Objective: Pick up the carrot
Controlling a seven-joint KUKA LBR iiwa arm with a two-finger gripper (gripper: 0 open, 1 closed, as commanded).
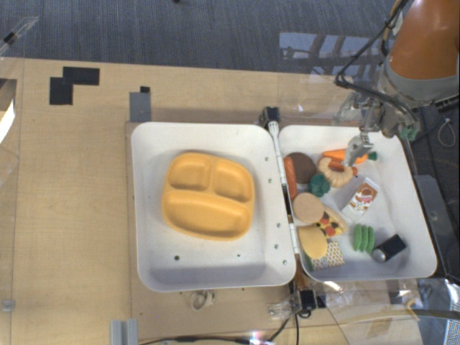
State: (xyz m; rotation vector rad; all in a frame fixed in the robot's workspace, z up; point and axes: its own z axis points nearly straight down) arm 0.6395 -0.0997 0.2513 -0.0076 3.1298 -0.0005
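Carrot [335, 154] first, operator: you will find it in the right bin [417, 214], near that bin's far wall, lying flat with its long axis running roughly left to right across the view; which end is the tip you cannot tell, since the gripper [358, 152] hangs directly over its right end and hides it. Whether the fingers are parted or closed you cannot tell from this angle. Just beside the carrot, on its near side, sits a beige ring-shaped toy [338, 171], and left of that a brown round piece [302, 167] with a red sausage [290, 176] against the bin's left wall. Nearer you from the carrot lie a teal piece [319, 185], a printed packet [362, 197], a green toy [363, 237] and a black block [389, 248]. Left of the carrot's bin, the left bin [144, 192] holds a yellow divided tray [209, 195].
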